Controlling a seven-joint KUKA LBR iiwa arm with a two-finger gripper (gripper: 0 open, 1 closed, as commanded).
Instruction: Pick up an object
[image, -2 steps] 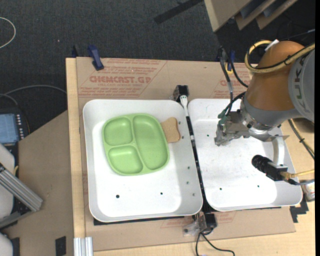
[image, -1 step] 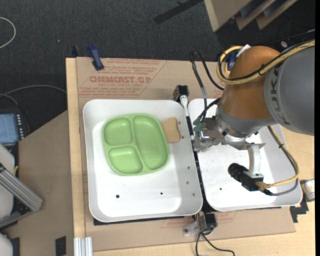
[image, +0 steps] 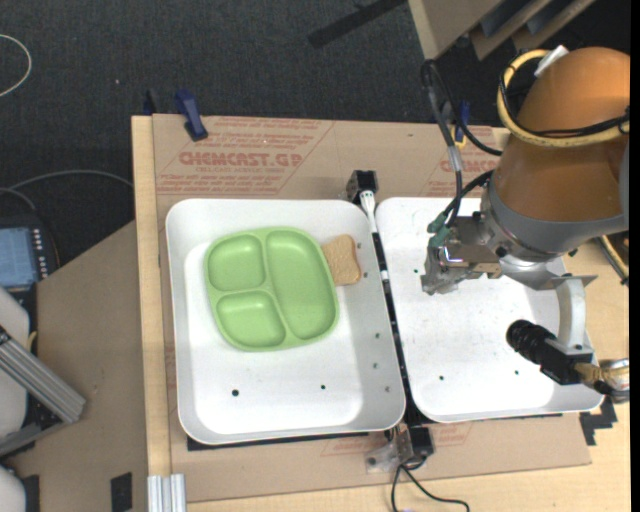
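While the gripper hangs over the right bin, whether it is open I cannot tell, so the reach looks barely begun. The green divided plate and tan piece touching it lie in the left bin; the arm must cross leftward, then descend.

A brown board printed with red lettering is covering the bench, and two shallow white bins are sitting on it side by side. The right bin is lying under the gripper; the left bin is resting just beyond it, edges touching.
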